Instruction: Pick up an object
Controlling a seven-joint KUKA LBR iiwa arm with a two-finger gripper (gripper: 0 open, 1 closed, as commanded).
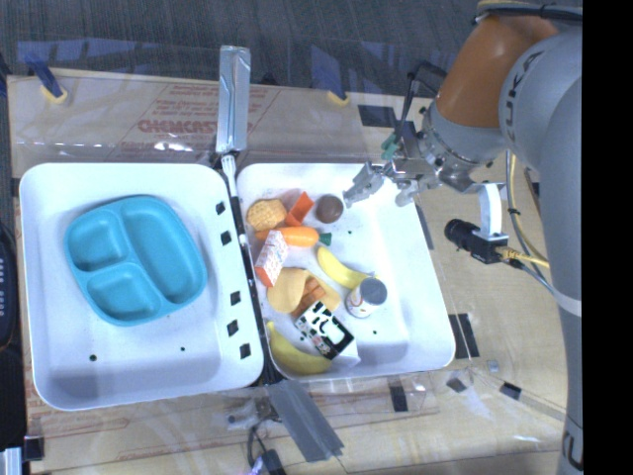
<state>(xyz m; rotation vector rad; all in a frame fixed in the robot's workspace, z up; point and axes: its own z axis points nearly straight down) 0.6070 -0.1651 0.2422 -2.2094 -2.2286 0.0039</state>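
Two bananas (341,266) curve among a heap of small items in the right bin (420,305), one along its near edge, with a possibly chocolate-brown ball (328,207) toward the far edge; gripper (381,184) above that edge, fingers spread, holding nothing; left bin (59,364) holds one blue three-compartment tray (135,257).

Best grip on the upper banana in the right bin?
Grip the banana mid-body from above, fingers across its narrow width. It lies flat, slanting down-right, with bare bin floor on its upper-right side; the orange food and a small jar crowd the other sides, so mid-body looks safest.
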